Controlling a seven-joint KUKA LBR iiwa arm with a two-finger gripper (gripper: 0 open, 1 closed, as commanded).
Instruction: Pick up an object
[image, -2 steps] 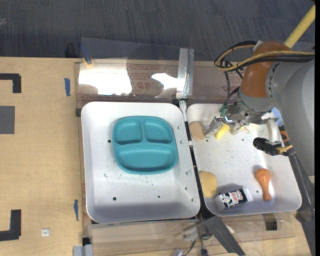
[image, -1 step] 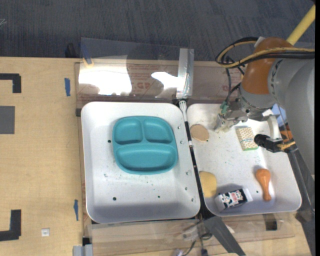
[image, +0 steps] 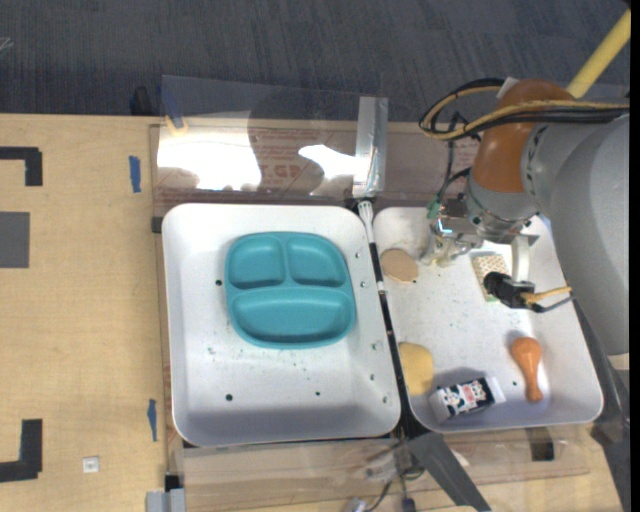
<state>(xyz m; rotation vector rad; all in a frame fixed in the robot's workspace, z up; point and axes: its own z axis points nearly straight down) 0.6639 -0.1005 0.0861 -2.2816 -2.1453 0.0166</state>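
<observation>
A round tan disc (image: 400, 265) lies flat in the upper left corner of the right bin (image: 450, 310), close against the wall it shares with the left bin (image: 190, 300). The gripper (image: 446, 244) hangs just to the right of the disc, near it but with nothing seen in its grasp; whether it is spread or closed cannot be told from this angle. A pale waffle-patterned piece (image: 489, 265) sits to the gripper's right. Lower in the same bin a yellowish lump (image: 416, 365) rests by the left wall, a small black-and-white packet (image: 464, 395) lies at the bottom edge, and an orange drumstick (image: 528, 366) lies at the lower right. In the left bin a teal divided plate (image: 290, 288) sits near the middle.
</observation>
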